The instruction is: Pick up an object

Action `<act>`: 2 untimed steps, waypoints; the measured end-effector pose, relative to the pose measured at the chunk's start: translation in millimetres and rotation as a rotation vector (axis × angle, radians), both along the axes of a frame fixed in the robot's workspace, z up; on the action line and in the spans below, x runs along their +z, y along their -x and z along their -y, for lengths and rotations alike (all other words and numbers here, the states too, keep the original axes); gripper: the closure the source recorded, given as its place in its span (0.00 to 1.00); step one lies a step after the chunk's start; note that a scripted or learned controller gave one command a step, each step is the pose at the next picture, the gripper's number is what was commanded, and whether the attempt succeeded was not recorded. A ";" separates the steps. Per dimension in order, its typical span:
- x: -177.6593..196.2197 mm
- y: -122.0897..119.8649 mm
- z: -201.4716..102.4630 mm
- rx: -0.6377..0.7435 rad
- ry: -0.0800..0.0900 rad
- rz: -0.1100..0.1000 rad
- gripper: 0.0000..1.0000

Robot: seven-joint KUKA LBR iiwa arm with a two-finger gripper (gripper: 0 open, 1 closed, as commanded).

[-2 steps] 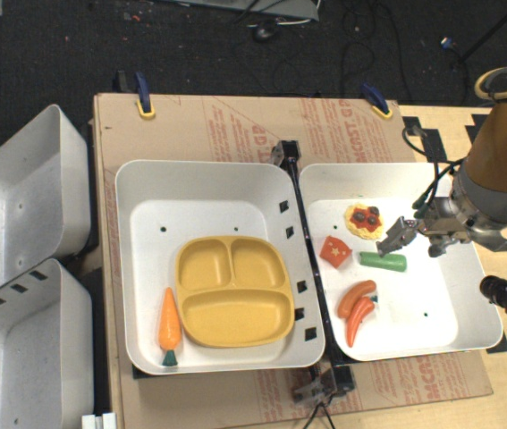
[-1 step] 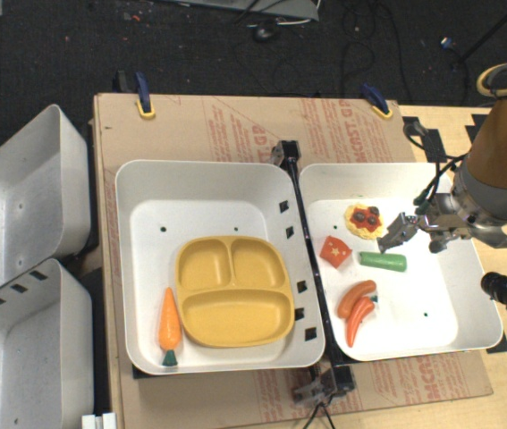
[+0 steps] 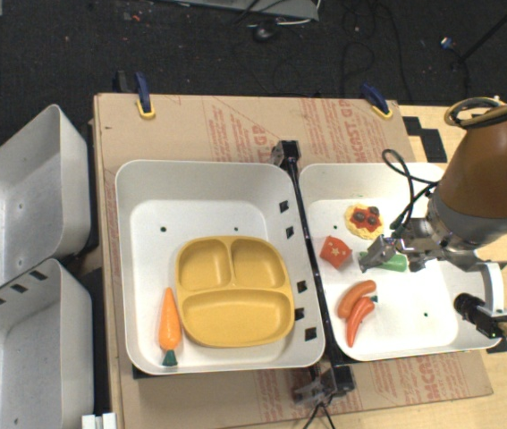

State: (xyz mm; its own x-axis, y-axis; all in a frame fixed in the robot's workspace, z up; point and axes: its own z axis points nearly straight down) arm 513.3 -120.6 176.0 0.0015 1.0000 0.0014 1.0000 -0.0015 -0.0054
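My gripper (image 3: 380,257) hangs low over the right bin (image 3: 432,333), near its middle, with the grey and orange arm (image 3: 490,181) coming in from the right. A small green object (image 3: 397,262) lies right at the gripper's tip, partly covered by it. To its left sits a red strawberry-like piece (image 3: 335,251). A small yellow tart with red and dark topping (image 3: 364,221) lies behind the gripper. Two red chili peppers (image 3: 358,304) lie in front of it, toward the bin's near wall.
The left bin (image 3: 137,195) holds a yellow divided plate (image 3: 233,291) and an orange carrot (image 3: 170,322) to the left of the plate. A black divider (image 3: 299,231) runs between the bins. Cables trail from the arm over the right bin.
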 end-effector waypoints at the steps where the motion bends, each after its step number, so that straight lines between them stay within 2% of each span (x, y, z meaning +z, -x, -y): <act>1: -64.1 1.9 -3.5 0.000 0.000 -0.001 0.00; 2: -85.2 2.5 -4.0 0.000 0.000 0.002 0.00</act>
State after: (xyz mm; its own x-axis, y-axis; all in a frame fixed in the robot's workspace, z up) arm 510.8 -116.6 90.7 0.0014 1.0000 0.0010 1.0000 -0.0014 -0.0034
